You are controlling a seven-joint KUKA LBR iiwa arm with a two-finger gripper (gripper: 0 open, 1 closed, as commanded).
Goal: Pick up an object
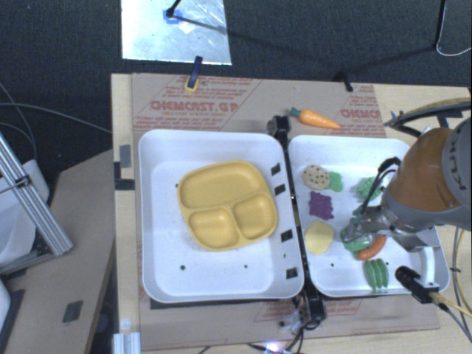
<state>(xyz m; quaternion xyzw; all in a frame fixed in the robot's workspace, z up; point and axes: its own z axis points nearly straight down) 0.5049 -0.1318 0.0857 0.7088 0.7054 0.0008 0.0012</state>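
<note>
- You've got the arm (431, 179) coming in from the right, grey w/ orange band, wrist hanging over the right bin (346, 147).
- Gripper (359, 231) sits low in that bin, right at the orange-red carrot-like piece (371, 248). Looks like it's touching or just above it; can't tell which from this angle.
- Whether the gripper is spread or closed, and whether it has anything: can't tell, it's too dark and small.
- Other stuff in the right bin: cookie (316, 175) near the top left, small green piece (335, 182) just beside it, purple grapes (321, 204) below those, pale yellow piece (318, 237) further down near the divider.
- Green leafy item (365, 188) sits partly behind the wrist cabling.
- Green ridged veg (376, 273) lies near the bin's front edge, just below the orange-red piece.
- Left bin (158, 153) holds a yellow divided tray (225, 203), 3 compartments, slightly rotated.
- Outside the bins, an orange carrot (316, 118) lies on the cardboard sheet (243, 102) behind the right bin.
</note>
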